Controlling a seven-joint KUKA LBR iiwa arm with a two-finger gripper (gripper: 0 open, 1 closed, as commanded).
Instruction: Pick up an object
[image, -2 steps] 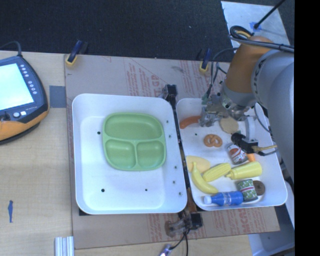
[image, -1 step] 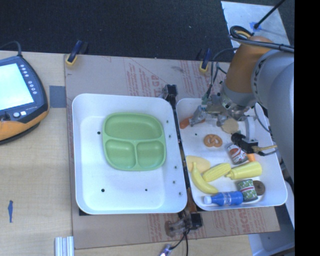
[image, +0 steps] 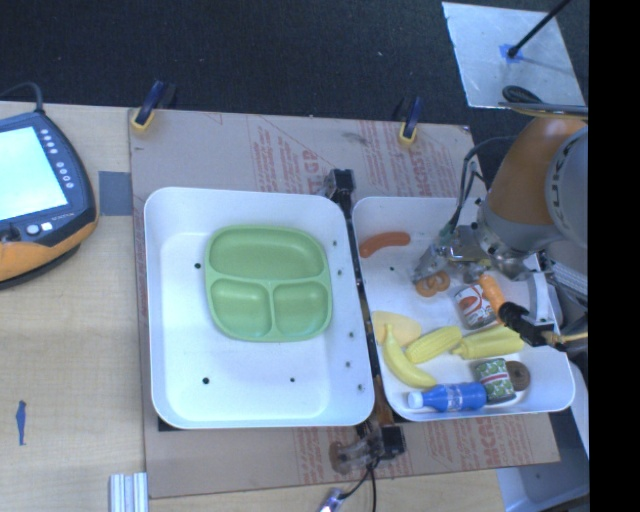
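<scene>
Currently, in the camera view, I read the claw (image: 437, 268) low in the right white bin (image: 392, 214), directly over a small brown pretzel-shaped piece (image: 432, 285); I cannot tell its opening or whether it grips anything. I judge the pick not yet done; lifting remains. Left of the claw lies a green divided plastic plate (image: 269, 282) in the left white bin (image: 170, 300), on a wooden bench (image: 70, 360).

I saw the pincer (image: 437, 262) low in the right bin (image: 560, 400), just above a pretzel (image: 432, 285) | left bin (image: 170, 300) held a green divided plate (image: 269, 283) | banana (image: 403, 362), corn (image: 434, 344), blue-capped tube (image: 448, 399), sausage (image: 385, 243) lay in right bin | tablet (image: 35, 190) on table (image: 70, 380)
</scene>
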